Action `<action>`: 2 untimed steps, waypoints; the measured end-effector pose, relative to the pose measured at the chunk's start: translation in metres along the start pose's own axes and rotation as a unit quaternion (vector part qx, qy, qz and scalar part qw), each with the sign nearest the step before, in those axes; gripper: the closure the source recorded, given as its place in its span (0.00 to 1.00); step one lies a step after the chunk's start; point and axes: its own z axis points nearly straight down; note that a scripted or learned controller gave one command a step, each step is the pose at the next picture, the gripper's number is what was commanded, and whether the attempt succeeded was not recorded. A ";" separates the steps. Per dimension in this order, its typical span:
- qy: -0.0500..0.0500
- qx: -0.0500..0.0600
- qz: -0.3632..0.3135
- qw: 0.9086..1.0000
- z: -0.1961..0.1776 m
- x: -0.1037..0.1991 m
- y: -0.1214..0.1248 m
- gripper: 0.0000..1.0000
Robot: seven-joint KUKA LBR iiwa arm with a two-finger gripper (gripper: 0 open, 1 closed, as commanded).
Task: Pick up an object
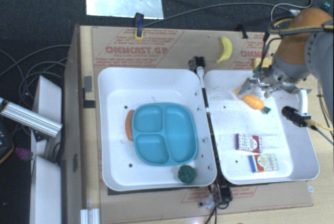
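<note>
An orange carrot [252,102] with a green tip lies in the upper part of the right bin [300,165]. My gripper [257,89] hangs right over it, open, its metal fingers [246,86] spread on either side of the carrot's upper end. The carrot rests on the bin floor, not lifted. Lower in the same bin lie two small printed boxes, a red-and-white one [248,142] and a red-and-blue one [262,162].
The left bin [112,92] holds a blue divided plate [164,133], an orange sausage [128,125] at its left edge and a green lump [186,174] near the front rim. A yellow banana [225,49] lies on the bench behind the bins.
</note>
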 end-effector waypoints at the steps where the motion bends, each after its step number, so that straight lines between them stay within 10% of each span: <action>1: 0.000 0.000 0.000 1.000 0.019 0.017 -0.010 0.00; 2: 0.000 -0.001 0.000 1.000 0.007 0.016 -0.009 1.00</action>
